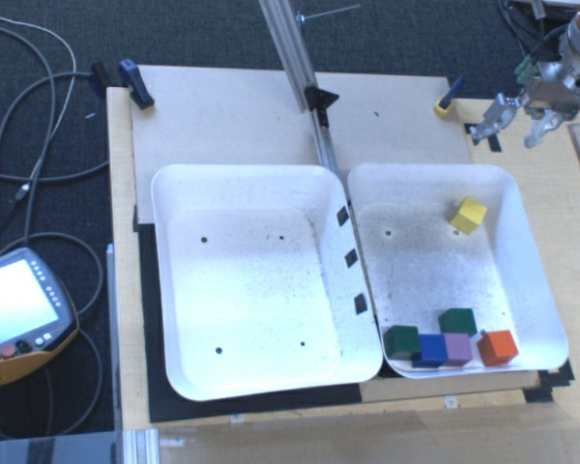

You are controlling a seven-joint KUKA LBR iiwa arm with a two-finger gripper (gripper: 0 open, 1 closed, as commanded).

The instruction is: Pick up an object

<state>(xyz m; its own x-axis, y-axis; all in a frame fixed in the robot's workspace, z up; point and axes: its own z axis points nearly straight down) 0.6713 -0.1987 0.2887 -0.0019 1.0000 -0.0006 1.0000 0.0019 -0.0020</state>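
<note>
My gripper (514, 130) hangs above the bench at the far right, beyond the back right corner of the right bin (522, 216), open with nothing between its fingers. In the right bin a yellow block (468, 215) lies alone near the back. Along the bin's front edge sit a dark green block (401, 340), a blue block (432, 349), a purple block (458, 348), another green block (457, 321) just behind them, and an orange block (499, 347) at the right.
The left bin (174, 259) sits beside the right one. A metal pole (285, 42) slants down to the gap between the bins. Clamps stand at the board's back corners, blue (135, 82) and yellow (449, 100). A teach pendant (19, 312) lies off the bench at left.
</note>
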